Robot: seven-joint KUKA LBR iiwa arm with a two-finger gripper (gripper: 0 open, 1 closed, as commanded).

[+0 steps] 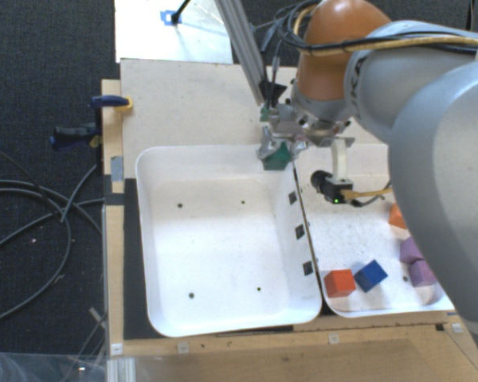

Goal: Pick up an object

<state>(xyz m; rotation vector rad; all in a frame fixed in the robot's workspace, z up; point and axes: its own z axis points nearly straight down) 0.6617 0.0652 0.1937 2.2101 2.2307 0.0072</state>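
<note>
The gripper (277,151) hung at the upper middle of the frame, over the far right corner of the left bin (155,237), and a small dark green block (280,157) sat pinched between its metal fingers, clear of the bin floor as far as I could judge. The arm (398,86) above it was smooth grey, bulky and rounded, with a glossy orange band (334,22) near the wrist and loose cables looping over it. The left bin was shallow white plastic with rounded corners and a few dark specks on its floor. The right bin (342,237) lay just beside it, half hidden under the arm. In its lower part sat a red cube (339,282) and a blue cube (370,275) close together, two purple blocks (418,263) near the right rim, and an orange piece (397,216) partly covered by the arm. A blue and yellow clamp (95,118) gripped the pale bench (183,102) at upper left, and black cables (32,221) trailed over the dark carpet on the left.
</note>
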